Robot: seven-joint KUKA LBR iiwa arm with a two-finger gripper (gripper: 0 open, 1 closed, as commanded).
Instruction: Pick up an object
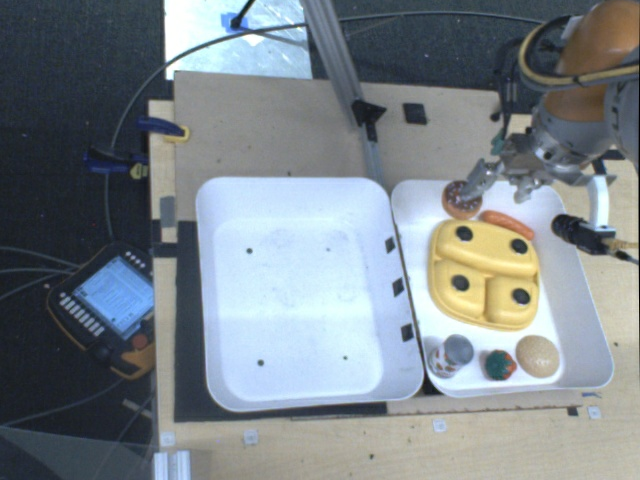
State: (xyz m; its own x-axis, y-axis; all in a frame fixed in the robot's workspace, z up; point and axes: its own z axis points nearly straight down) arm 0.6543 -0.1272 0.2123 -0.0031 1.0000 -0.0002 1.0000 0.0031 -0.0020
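The gripper is seen at the far end of the right bin, tilted down toward a small brown ring-shaped piece, like a doughnut, which lies just below and to the left of its tips; whether the fingers are spread or closed cannot be told, and nothing is seen clamped between them. The doughnut is judged to be the nearest thing to be picked; the step would be done well if the tips were centred over the ring and lowered straight, since it sits close to the bin's rim and wall, where a finger could be blocked; a slanted approach might push it against the corner.

Just beside the gripper, toward the near side, an orange carrot-like piece is laid against the top edge of a large yellow block with four dark dots; further from the gripper, along the near wall of the same bin, a small grey and red figure, a green and red ball and a tan egg-like lump are lined up; well away to the gripper's left, the left bin is set on the counter.
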